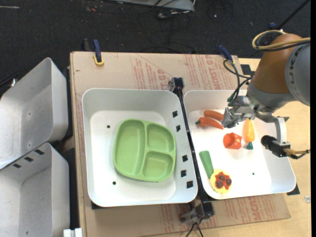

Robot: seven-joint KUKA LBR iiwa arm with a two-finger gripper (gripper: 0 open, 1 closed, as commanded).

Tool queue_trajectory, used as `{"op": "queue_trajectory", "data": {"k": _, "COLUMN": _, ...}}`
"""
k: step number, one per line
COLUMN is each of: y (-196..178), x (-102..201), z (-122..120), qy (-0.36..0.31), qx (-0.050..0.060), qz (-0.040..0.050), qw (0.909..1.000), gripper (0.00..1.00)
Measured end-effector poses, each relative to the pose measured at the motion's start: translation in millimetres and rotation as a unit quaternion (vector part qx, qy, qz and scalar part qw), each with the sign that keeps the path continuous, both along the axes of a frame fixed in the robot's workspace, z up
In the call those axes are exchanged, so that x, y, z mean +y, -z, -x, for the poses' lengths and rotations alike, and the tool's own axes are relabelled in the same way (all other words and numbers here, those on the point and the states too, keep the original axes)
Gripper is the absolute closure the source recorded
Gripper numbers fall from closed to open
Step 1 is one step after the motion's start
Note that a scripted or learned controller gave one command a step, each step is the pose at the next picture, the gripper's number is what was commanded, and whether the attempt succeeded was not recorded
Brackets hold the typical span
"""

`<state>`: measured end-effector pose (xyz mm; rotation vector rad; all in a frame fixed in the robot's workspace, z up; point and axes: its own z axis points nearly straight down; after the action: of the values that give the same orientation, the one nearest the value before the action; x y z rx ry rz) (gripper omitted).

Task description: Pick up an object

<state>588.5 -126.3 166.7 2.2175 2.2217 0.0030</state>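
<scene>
**Tool low over the sausages in the right bin**

You have two orange-red sausages (211, 119) lying side by side at the right bin's (276, 181) upper left, long axes running left-right. The tool (232, 116) sits just right of them; whether it is released or clenched, you cannot tell. Nearby: one red pepper (232, 140), one yellow-orange piece (249, 131), one green stick (206, 161), one yellow disc (221, 180). The left bin (94, 132) carries one green plate (145, 150).
</scene>
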Motion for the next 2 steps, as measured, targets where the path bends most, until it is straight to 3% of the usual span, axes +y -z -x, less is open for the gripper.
{"op": "queue_trajectory", "data": {"k": 2, "y": -96.0, "x": -12.2, "z": -10.3, "qy": 0.000, "qx": -0.002, "qz": 0.0008, "qw": 1.0000, "gripper": 1.00}}
